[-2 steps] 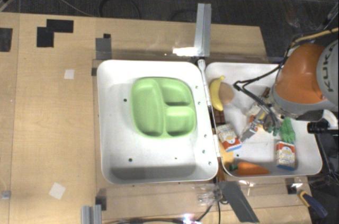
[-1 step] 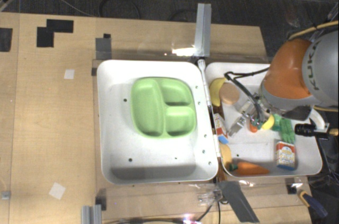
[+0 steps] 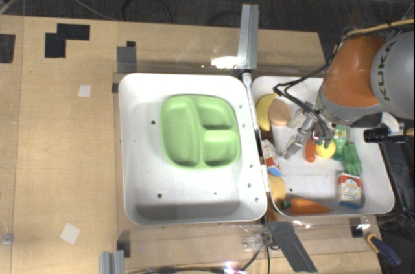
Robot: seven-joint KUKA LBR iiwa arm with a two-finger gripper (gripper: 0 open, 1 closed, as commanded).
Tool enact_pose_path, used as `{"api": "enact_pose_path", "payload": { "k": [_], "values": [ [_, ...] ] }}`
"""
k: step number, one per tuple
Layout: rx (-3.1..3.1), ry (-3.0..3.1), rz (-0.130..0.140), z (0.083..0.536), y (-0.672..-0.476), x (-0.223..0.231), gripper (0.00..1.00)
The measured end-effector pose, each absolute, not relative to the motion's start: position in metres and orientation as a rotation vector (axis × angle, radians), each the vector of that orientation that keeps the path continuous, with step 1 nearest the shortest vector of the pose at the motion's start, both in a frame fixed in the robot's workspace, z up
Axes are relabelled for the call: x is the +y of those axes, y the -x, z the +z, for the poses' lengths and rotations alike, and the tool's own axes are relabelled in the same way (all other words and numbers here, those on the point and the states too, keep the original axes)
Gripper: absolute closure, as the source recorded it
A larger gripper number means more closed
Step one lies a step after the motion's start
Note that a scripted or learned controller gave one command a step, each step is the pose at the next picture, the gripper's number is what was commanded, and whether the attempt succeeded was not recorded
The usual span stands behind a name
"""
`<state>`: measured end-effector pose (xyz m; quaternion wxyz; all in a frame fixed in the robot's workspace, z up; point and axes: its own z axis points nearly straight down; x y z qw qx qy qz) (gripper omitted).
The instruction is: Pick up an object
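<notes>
Surface: we see a pale wooden surface carrying two shallow white bins side by side, with a metal post rising at the far end of the seam between them.
Left bin: the left bin holds one green divided tray, lying flat near its centre and slightly toward the far wall.
Right bin: the right bin holds the loose objects. We note a yellow item and a tan cylinder at the far left, a white bottle just below them, an orange carrot along the near wall, a small carton at the near right, and a green object just above that carton.
Arm: the arm enters from the right, its orange band above the right bin.
End effector: the end effector hangs over the middle of the right bin, beside a small orange and yellow cluster. We cannot tell how it stands, nor whether it touches anything.
</notes>
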<state>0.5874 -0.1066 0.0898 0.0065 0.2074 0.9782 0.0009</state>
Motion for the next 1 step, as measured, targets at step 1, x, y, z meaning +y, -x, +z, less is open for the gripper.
{"api": "enact_pose_path", "payload": {
  "k": [1],
  "values": [
    [3.020,-0.802,0.005,0.0903,-0.5528,-0.1203,0.00]
  ]
}}
